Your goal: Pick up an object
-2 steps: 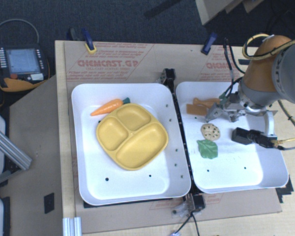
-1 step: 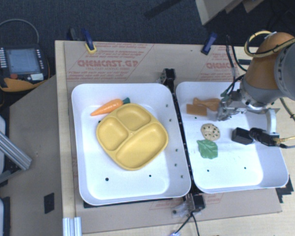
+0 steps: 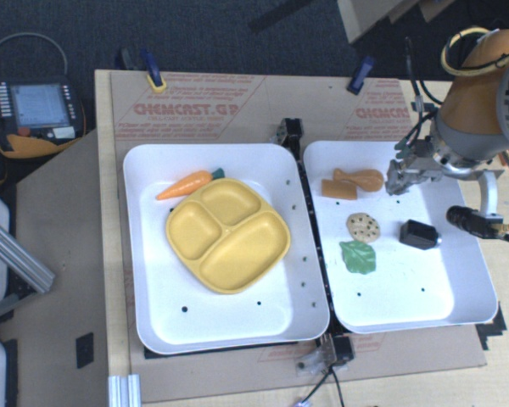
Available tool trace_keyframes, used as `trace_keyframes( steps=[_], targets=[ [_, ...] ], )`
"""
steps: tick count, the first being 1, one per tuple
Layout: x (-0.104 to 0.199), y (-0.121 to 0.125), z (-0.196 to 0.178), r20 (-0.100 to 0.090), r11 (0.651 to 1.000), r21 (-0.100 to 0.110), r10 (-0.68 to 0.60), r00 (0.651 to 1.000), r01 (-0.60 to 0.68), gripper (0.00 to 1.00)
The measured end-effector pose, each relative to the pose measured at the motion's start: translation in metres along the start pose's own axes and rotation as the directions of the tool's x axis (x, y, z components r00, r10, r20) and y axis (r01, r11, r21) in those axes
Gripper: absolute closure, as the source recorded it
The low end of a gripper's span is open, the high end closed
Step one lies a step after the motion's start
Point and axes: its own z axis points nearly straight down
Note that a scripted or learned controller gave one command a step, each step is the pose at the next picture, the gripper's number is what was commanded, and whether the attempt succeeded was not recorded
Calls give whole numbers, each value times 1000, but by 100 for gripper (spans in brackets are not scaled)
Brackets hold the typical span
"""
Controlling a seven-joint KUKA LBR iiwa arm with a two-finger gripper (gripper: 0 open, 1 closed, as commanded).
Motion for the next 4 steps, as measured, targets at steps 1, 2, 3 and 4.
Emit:
trace_keyframes(
  steps=[1, 2, 3, 4],
  targets=[
    [1, 3, -65, 0, 1000, -1, 0, 1000, 0, 100],
    [0, 5, -99, 0, 1000, 1, 0, 1000, 0, 100],
    [61, 5, -98, -5, 1000, 8, -5, 1000, 5, 100],
    [109, 6, -98, -4, 1000, 10, -4, 1000, 4, 100]
  ],
)
